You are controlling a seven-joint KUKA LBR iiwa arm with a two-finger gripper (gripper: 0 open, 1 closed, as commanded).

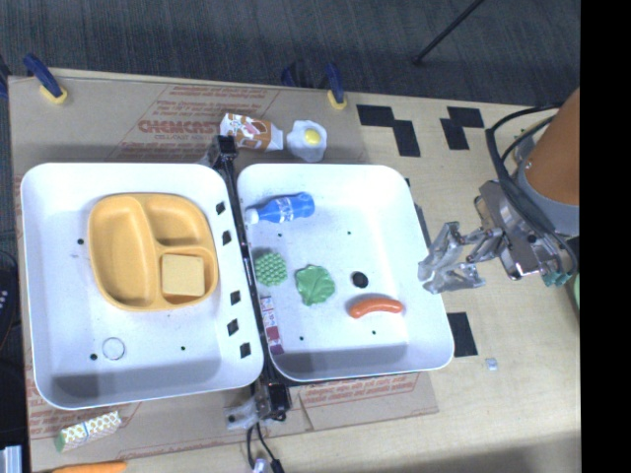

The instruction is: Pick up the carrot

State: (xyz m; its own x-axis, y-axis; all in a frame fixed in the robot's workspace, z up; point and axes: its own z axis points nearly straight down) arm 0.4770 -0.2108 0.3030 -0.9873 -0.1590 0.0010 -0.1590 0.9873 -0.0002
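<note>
The carrot (375, 306), a short orange-red piece, lies flat near the front right corner of the right bin (419, 215). My gripper (446, 262) hovers just outside that bin's right wall, to the right of the carrot and slightly behind it. Its metal fingers (437, 256) point left toward the bin and stand open, with nothing between them.
The right bin also holds a blue bottle (281, 208), two green pieces (315, 284) (269, 268) and a small black object (359, 281) just behind the carrot. A yellow divided plate (128, 227) carrying a tan block (183, 273) sits in the left bin (49, 363).
</note>
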